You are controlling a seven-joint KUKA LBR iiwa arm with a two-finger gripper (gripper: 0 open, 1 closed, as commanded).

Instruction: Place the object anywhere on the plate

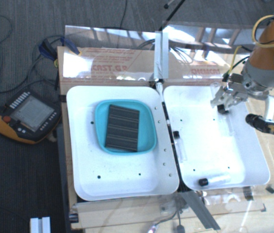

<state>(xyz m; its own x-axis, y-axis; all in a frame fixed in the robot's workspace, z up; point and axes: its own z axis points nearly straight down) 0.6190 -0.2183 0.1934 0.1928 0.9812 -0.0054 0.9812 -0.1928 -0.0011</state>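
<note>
Block (123,127), dark w/ ribs, lies flat on teal plate (148,135) at centre of left bin (86,174); bins sit side by side on bench, dark carpet around. Pendant (26,116) on floor at 9 o'clock, cables nearby. Gripper (223,102) hangs over right bin (239,174) toward 2 o'clock, well apart from plate; can't tell its state.

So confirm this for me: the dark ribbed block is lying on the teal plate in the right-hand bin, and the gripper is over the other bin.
One thing is off: the bins are swapped. The camera view shows the dark ribbed block lying on the teal plate in the left-hand bin, and the gripper is over the right-hand bin.
</note>
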